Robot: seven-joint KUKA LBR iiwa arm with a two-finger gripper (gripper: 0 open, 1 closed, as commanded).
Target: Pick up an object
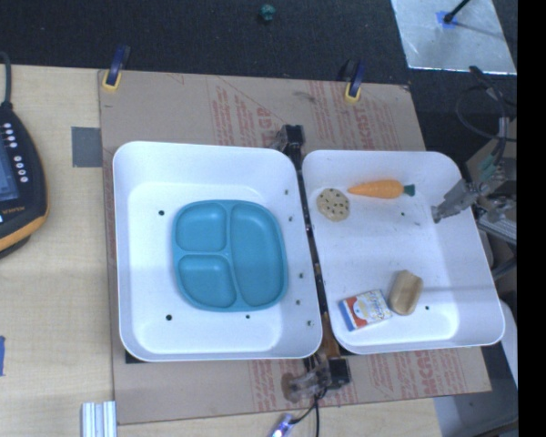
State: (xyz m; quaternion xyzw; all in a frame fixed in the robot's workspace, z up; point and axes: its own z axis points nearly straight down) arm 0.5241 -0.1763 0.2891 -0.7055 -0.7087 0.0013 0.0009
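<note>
Four small things lie in the right bin, none of them between the fingers of the end effector. A toy carrot, orange with a green tip pointing right, lies flat at the far side. Just left of it, close but apart, sits a round speckled cookie. At the near side a small carton with a red, white and blue face lies flat, and a tan, rounded block rests against its right corner.

The end effector sits at the right bin's right rim, level with the carrot and well apart from all four things. It reaches in from the right edge, a grey metal tip slanting down to the left; whether its fingers are spread or pressed together cannot be told. Little of the arm behind it can be made out.

The left bin holds a blue divided plate with three compartments. Both bins rest on a cardboard sheet clamped to the worktop. A teach pendant lies at the far left.
</note>
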